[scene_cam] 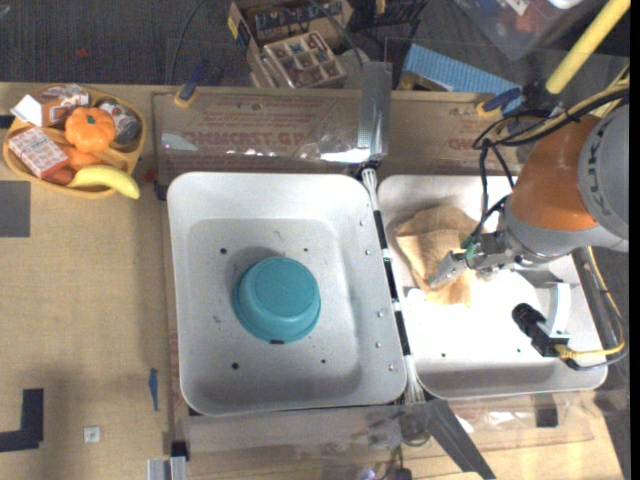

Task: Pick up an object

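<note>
Cloth (432, 240), tan and crumpled, lies under my claw (452, 266) in the right bin (500, 353), toward its upper left corner; its long axis runs from upper right down to lower left. Whether my claw grips it I cannot tell. A teal bowl (278, 299) sits upside down in the left bin (200, 218).

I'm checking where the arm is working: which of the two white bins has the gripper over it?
The right bin: the gripper is over it, by the tan cloth. The left bin holds the teal bowl.
</note>
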Controlling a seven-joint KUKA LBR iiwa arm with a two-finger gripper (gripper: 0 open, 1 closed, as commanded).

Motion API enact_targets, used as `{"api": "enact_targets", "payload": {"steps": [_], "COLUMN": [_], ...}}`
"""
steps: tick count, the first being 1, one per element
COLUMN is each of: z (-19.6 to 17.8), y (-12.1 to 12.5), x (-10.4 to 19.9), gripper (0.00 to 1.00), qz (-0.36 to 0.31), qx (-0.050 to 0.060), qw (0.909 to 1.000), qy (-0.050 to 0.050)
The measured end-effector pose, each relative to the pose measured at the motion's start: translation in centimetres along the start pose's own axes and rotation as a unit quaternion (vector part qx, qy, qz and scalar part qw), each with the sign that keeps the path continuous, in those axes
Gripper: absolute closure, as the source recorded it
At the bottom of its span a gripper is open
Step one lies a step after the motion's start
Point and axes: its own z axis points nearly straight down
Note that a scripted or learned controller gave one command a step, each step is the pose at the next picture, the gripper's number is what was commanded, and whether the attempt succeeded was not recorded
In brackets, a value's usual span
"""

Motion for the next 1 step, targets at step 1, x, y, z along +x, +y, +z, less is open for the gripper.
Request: {"api": "enact_targets", "payload": {"steps": [1], "z": [-0.79], "y": [0.02], "x": [-0.24], "gripper": [1.00], "qz": [0.002], "qx": [0.000], "qw": [1.0000], "qy": [0.000]}}
